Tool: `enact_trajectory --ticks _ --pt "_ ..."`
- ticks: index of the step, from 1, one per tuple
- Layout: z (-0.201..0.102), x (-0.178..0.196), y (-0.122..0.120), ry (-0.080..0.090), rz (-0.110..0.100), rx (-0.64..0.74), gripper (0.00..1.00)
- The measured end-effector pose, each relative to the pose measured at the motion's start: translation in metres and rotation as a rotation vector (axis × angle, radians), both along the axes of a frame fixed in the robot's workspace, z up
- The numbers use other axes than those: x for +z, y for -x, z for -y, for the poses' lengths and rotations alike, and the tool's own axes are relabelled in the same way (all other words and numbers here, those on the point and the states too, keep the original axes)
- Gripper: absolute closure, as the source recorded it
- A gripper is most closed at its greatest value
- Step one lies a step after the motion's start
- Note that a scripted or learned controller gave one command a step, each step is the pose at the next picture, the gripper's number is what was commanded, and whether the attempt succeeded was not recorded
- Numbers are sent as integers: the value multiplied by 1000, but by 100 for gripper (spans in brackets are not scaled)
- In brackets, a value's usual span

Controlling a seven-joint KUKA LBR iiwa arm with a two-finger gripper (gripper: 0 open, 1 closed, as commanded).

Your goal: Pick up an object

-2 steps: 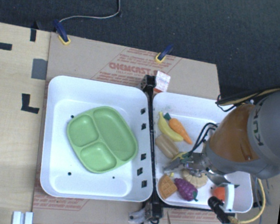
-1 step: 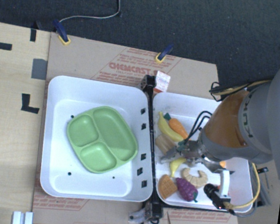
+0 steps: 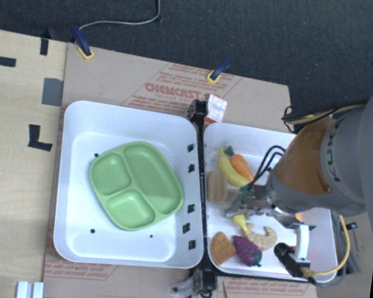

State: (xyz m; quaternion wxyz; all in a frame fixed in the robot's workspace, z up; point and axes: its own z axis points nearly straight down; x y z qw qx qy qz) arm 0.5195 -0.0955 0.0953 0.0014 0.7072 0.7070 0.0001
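Observation:
The right bin [image 3: 335, 250] holds several toy foods: a yellow banana [image 3: 228, 168] with an orange carrot [image 3: 243, 165] lying against it, a pale tan piece [image 3: 216, 187], a small yellow piece [image 3: 240, 221], a beige croissant [image 3: 264, 237], purple grapes [image 3: 248, 250] and an orange waffle-like piece [image 3: 223, 248]. My gripper [image 3: 244, 205] is low in the middle of this bin, just below the banana and carrot and right above the small yellow piece. The wrist and the grey arm with its orange band hide the right half of the bin.
In the left bin [image 3: 69, 163] lies a green divided plate [image 3: 137, 185]. A black divider [image 3: 196, 180] runs between the two bins. The bins rest on a cardboard sheet [image 3: 147, 84] held by clamps at its far edge. Cables hang near the bin's front right corner.

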Motion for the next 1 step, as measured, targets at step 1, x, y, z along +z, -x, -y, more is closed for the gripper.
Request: enact_trajectory --ticks 1 --pt "-44 89 -63 -2 -2 2 100"
